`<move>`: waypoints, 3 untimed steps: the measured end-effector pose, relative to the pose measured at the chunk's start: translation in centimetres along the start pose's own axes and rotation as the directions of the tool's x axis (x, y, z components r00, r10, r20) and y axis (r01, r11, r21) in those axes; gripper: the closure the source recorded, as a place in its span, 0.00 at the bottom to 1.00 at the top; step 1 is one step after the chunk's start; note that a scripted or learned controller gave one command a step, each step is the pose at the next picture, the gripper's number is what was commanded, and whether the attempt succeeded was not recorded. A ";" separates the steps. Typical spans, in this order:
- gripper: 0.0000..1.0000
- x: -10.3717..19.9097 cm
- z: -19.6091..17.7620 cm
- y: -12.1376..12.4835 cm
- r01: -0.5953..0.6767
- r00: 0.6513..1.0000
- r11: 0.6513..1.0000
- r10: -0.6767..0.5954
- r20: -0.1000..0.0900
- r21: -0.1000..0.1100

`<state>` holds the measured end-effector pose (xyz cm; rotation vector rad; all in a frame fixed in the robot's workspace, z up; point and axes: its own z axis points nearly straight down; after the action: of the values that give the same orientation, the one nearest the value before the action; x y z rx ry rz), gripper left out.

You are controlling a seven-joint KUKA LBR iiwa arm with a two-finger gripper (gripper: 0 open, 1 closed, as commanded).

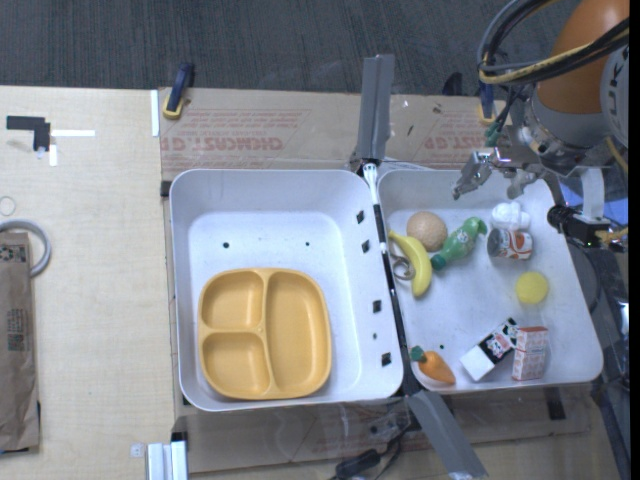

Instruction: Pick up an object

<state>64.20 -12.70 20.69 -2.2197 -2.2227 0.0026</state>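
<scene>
The tool (493,171), fingers spread and holding nothing, hovers above the right bin (570,268); next it must descend onto the green bottle (459,243).

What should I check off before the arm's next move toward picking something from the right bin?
1. Gripper above right bin, near its far edge: ok.
2. Nothing between fingers: ok.
3. Finger opening: ok, open.
4. Nearest target, small can, free of neighbours: cannot tell, a white thing touches its top.
5. Banana, round tan ball and green bottle crowd together: not ok.
6. Yellow ball stands alone: ok.
</scene>
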 end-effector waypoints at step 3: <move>1.00 2.2 9.1 -3.4 -0.057 0.998 0.998 0.057 0.001 0.000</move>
<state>60.76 -10.53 11.61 -2.2827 -2.1592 0.0043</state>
